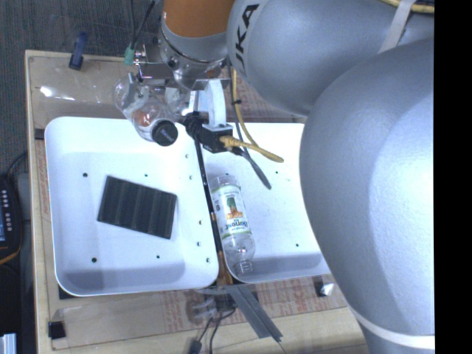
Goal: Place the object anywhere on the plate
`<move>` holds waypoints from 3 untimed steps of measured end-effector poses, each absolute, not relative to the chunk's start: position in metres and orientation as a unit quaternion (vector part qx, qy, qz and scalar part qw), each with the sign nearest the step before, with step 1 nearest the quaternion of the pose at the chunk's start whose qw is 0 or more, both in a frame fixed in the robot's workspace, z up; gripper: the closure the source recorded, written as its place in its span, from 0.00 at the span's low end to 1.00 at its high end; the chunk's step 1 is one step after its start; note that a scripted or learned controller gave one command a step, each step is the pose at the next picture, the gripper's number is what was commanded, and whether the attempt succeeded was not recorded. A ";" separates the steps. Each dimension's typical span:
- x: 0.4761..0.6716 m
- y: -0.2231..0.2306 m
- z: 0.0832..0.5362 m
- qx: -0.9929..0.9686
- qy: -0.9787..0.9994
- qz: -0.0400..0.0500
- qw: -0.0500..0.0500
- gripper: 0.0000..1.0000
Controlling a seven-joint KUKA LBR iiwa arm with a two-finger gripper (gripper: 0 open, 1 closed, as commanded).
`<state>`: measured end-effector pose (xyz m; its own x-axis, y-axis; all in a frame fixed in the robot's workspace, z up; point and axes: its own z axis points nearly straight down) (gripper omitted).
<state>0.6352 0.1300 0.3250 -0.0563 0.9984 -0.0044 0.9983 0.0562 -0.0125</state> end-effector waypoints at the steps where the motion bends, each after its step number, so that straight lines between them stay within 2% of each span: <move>1: 0.636 0.131 0.329 -0.684 -0.729 0.010 0.004 1.00; 2: 0.560 0.108 0.296 -0.710 -0.704 0.005 0.002 1.00; 3: 0.558 0.111 0.306 -0.674 -0.739 0.003 0.001 1.00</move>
<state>0.5579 0.1109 0.3058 -0.0917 0.9958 -0.0030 0.9958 0.0916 -0.0054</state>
